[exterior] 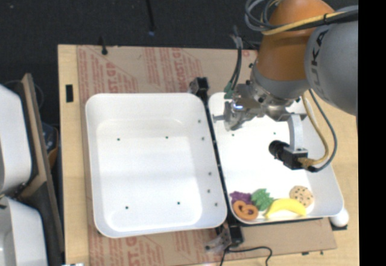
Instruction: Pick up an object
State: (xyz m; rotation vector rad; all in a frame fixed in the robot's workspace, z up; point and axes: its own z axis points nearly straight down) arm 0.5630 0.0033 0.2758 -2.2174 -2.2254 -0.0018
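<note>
Toy food items are sitting clustered at the near edge of the right bin (313, 165): a purple grape bunch (240, 197), an orange-brown ring-shaped piece (245, 211) just nearer than it, a green leafy piece (262, 198), a yellow banana (284, 207), and a speckled tan cookie (301, 196) on the right. The grapes, ring and leafy piece are touching or overlapping; the banana is lying just beside the leafy piece and below the cookie.

The gripper (236, 115) is hanging over the far-left part of the right bin, close to the wall shared with the left bin (145, 165), well apart from the food cluster. Nothing is showing between its tips; how far the tool is open cannot be told from this angle.

The arm (295, 35) is reaching in from the right, its orange band sitting directly above the wrist, with grey cables looping over the top. A black fitting (284, 154) with a hose is hanging on the wrist's near side, over the middle of the right bin.

Both bins are resting on a cardboard sheet (151, 72) printed with red lettering.
</note>
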